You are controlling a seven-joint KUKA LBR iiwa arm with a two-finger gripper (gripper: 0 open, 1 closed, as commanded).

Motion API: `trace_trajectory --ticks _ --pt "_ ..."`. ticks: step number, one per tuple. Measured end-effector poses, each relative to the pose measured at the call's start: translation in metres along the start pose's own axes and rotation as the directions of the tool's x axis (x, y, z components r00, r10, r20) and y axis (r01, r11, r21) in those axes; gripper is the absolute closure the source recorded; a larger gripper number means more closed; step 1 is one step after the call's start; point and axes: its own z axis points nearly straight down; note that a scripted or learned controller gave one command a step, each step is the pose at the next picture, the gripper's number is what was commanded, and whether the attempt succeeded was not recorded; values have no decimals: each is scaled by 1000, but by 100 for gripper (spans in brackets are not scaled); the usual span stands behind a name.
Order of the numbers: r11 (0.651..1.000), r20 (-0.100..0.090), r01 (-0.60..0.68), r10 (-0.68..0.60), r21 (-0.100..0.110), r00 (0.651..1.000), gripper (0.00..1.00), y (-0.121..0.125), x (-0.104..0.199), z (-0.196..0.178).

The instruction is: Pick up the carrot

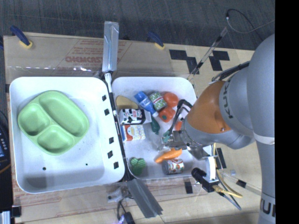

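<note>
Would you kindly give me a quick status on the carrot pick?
Gripper low in right bin, just above carrot. Carrot lies on bin floor. Can close beside it.

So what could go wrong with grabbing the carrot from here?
The carrot lies right against a can, so the gripper coming down might nudge or catch the can instead. The carrot also sits near the bin's front wall, among crowded items, which leaves little room and could make it roll or slip away.
</note>
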Motion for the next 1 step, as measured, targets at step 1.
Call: trace_trajectory --ticks 1 --pt "1000 0 1 -1 0 1000 0 0 0 0"
